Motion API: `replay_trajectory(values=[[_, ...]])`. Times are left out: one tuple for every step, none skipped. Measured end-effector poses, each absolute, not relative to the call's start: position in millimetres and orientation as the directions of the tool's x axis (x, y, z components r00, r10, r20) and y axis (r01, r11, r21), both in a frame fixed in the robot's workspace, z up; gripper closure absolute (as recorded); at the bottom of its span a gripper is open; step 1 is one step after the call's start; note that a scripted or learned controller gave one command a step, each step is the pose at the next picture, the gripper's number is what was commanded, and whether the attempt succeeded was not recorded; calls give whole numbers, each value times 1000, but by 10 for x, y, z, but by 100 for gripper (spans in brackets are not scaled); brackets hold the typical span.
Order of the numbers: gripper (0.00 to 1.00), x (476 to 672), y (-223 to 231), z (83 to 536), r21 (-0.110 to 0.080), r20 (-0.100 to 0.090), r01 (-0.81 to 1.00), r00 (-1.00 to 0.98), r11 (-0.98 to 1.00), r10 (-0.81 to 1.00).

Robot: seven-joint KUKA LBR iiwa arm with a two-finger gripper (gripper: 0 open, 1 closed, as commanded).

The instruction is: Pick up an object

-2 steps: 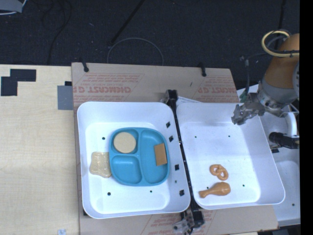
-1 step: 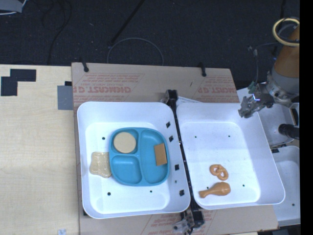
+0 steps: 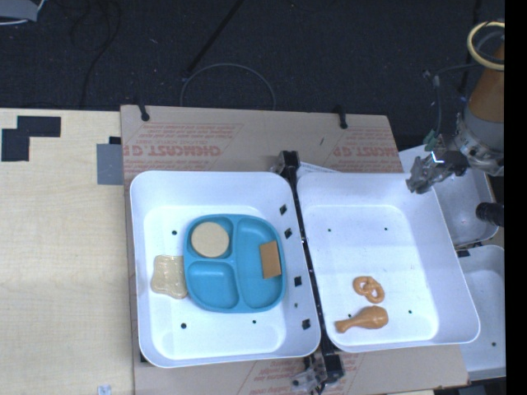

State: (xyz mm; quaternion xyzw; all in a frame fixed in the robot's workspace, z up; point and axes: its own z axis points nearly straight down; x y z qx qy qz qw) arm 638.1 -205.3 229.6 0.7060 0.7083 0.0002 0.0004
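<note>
Hanging at the upper right of the frame, the gripper (image 3: 422, 176) sits just over the top right corner of the right bin (image 3: 428, 245), with the grey arm (image 3: 486, 113) and its orange band rising behind it toward the right edge; whether the claw is open or closed cannot be told from this slanted view, and nothing is seen between its tips. Starting at the left of the frame, pale wooden bench (image 3: 58, 253) carries a few dark markings near the upper left. Next comes the left bin (image 3: 156, 196), a shallow white tray resting on a cardboard sheet (image 3: 247, 138) printed with red lettering. Inside it, a pale beige piece like a slice of bread (image 3: 169, 276) lies against the left edge of a blue divided plate (image 3: 233, 263). That plate holds a round tan disc like a cookie (image 3: 209, 239) in its upper left compartment and a small brown rectangular piece (image 3: 270, 260) in its right compartment. A black divider clamp (image 3: 298, 253) runs between the two bins. In the right bin, toward its lower middle, lie a toy pretzel (image 3: 369, 288) and, just below it, a toy drumstick (image 3: 363, 320), the two near each other but apart. Both lie well away from the gripper.
</note>
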Motion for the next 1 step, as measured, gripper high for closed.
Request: replay_trajectory(values=[[100,6163,-1609,2208,-5,3,1000,-4,4,1000]])
